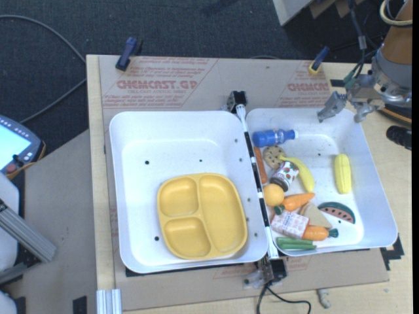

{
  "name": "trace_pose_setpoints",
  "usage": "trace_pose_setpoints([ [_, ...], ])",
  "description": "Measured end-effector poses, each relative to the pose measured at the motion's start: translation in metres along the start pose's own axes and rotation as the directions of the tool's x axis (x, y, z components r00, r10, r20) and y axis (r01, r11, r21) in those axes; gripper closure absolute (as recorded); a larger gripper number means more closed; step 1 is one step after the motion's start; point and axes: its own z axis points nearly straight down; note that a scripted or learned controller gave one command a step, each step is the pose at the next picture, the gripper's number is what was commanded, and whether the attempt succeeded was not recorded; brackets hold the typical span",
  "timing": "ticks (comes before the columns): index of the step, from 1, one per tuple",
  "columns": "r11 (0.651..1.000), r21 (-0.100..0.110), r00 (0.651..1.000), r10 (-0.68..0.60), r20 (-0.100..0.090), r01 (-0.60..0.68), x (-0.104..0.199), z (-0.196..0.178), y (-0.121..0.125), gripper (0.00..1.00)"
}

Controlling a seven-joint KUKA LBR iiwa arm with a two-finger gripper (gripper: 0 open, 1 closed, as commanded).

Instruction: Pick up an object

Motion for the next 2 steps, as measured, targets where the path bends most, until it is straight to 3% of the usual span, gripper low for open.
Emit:
trace_pose_setpoints([
  [1,1.0,0.002,1.0,-0.001,-0.001,0.001,0.069,0.075,-0.037,0.0],
  [2,1.0,0.001,1.0,0.001,0.0,-0.001,0.069,0.123,-0.085,0.0],
])
